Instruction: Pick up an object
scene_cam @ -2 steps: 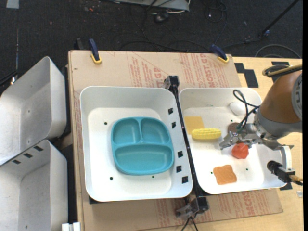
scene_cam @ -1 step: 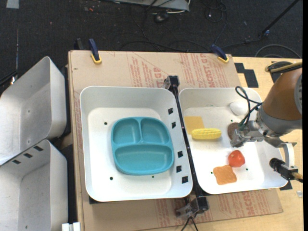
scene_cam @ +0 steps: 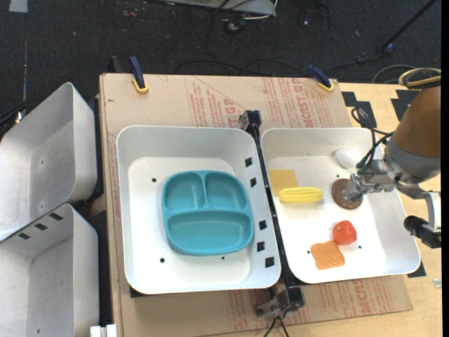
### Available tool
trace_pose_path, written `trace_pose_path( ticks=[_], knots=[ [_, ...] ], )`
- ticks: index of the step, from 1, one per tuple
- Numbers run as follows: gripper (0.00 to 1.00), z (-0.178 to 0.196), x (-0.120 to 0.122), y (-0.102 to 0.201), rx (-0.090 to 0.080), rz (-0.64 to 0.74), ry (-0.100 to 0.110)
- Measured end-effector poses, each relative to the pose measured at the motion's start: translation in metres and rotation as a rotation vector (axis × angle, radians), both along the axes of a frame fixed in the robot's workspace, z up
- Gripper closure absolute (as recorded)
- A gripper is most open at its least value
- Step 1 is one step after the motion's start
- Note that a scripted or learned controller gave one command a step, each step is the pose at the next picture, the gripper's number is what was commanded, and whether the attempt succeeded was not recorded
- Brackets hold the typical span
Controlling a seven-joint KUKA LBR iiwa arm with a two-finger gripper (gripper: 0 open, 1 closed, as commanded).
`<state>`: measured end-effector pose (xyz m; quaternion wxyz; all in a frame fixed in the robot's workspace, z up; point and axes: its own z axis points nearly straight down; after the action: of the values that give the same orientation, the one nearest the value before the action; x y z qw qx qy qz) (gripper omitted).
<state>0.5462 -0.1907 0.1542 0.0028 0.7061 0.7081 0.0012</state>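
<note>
- The gripper (scene_cam: 356, 185) is low in the right bin (scene_cam: 403, 255), just over a brown round piece (scene_cam: 344, 195); how far its jaws are open, I cannot tell
- Left of it lies a yellow corn cob (scene_cam: 301, 195), touching a yellow flat square (scene_cam: 282, 180)
- Nearer the front, a red tomato (scene_cam: 344, 232) is beside an orange slice (scene_cam: 327, 255)
- The left bin (scene_cam: 133, 258) holds a teal divided plate (scene_cam: 208, 211)

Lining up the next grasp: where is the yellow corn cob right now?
The corn cob lies in the right bin, near its left wall, just below a yellow square piece and left of the gripper.
</note>
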Motion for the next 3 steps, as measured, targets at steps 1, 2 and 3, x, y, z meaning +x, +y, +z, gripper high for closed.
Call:
trace_pose_path(
  ticks=[1,2,3],
  knots=[
    [1.0,0.055,0.005,0.01,0.0,0.002,-0.001],
    [1.0,0.109,0.006,0.01,0.0,0.001,-0.001],
    [1.0,0.113,0.013,0.068,0.003,0.005,0.004]
  ],
)
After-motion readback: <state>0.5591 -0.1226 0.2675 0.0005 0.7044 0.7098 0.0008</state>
